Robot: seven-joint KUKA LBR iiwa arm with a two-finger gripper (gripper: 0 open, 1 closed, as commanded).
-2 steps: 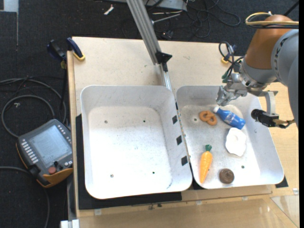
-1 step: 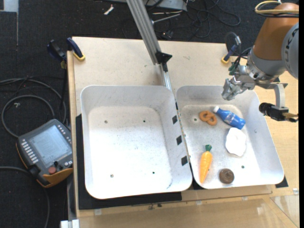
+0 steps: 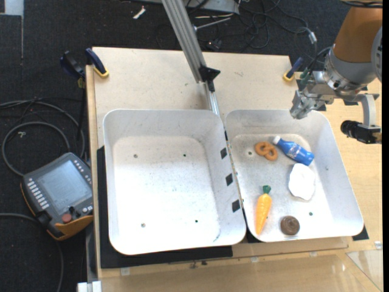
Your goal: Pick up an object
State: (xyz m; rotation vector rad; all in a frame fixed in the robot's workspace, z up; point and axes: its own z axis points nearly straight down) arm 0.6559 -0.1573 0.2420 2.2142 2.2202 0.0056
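The right bin (image 3: 340, 181) holds several small objects: a blue bottle with a white cap (image 3: 294, 150), a brown pretzel (image 3: 266, 151), a white lump (image 3: 302, 182), an orange carrot toy (image 3: 262, 208) and a brown round disc (image 3: 290, 225). My gripper (image 3: 301, 109) hangs over the bin's far rim, above and slightly right of the blue bottle, with nothing seen in it.
The left bin (image 3: 121, 163) lies beside the right one. A slanted metal pole (image 3: 185, 32) runs down to the bins' shared back corner. Yellow-blue clamps (image 3: 97, 62) (image 3: 293, 72) grip the bench's far corners. A teach pendant (image 3: 58, 190) lies on the floor at left.
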